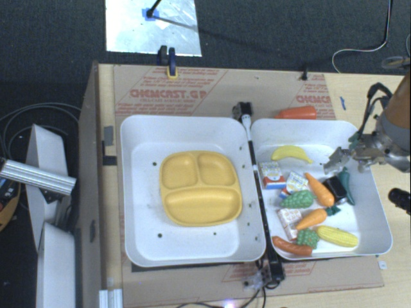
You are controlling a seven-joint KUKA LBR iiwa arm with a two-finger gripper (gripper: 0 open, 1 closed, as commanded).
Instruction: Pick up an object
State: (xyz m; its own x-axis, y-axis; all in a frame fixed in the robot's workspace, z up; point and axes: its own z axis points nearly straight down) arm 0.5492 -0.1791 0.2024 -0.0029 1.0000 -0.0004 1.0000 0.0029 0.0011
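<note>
The right white bin (379,233) holds several toy foods. Among them are a yellow banana (291,153), an orange carrot (319,189), a second carrot (311,218), a yellow corn cob (337,237), green broccoli (297,199) and a red sausage (290,246). Small printed boxes (271,174) lie near the bin's left wall. My gripper (343,165) hangs over the right side of this bin, above a black and teal item (339,188) and just right of the first carrot. Nothing is visibly held.
The left white bin (138,236) holds a yellow divided plate (199,188). An orange item (297,113) lies on the cardboard behind the right bin. A clamp (244,111) sits where the two bins meet at the back. Cables run along the floor at far left.
</note>
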